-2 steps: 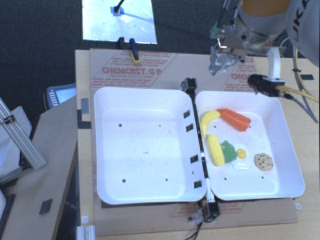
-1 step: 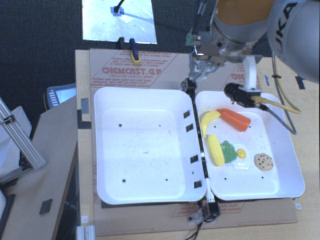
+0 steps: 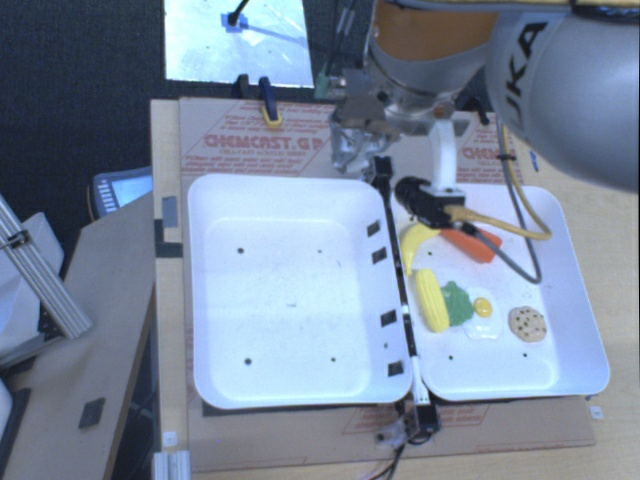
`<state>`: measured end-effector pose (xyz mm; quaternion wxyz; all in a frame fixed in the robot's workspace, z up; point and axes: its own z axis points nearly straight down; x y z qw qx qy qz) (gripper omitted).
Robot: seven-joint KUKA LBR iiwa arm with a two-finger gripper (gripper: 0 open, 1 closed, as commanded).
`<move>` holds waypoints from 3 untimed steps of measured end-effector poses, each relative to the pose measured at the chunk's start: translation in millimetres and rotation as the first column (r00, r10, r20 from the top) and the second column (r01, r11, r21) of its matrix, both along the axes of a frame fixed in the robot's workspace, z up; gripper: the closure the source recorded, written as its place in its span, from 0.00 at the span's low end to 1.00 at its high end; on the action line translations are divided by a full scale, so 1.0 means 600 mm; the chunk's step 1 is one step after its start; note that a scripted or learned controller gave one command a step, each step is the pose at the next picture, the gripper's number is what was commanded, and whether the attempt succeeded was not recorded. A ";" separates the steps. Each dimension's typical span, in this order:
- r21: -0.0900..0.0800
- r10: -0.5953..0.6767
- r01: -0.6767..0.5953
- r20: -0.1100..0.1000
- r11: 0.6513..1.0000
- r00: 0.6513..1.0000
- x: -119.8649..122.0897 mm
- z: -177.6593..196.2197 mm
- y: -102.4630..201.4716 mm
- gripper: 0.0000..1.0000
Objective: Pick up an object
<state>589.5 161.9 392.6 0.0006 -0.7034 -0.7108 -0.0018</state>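
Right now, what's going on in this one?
The grey arm reaches in from the right, and its tool hangs over the far edge of the bins, about where the two meet. The toy foods all lie in the right bin: a banana, a carrot, a corn cob, a green piece, a fried egg and a cookie. Judging by this, no pick has been made yet.

It was a robotics lab: a KUKA arm (image 3: 565, 88) hung over two white bins (image 3: 290, 278) on a CHEMCAST-printed sheet (image 3: 265, 140), aluminium extrusion (image 3: 45, 283) alongside.
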 end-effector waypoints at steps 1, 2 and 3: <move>0.001 -0.001 0.001 0.005 1.000 1.000 0.073 0.055 0.119 1.00; -0.006 -0.010 0.009 -0.010 1.000 1.000 0.051 -0.096 0.120 1.00; -0.004 -0.011 0.011 0.000 1.000 1.000 0.134 -0.111 0.119 1.00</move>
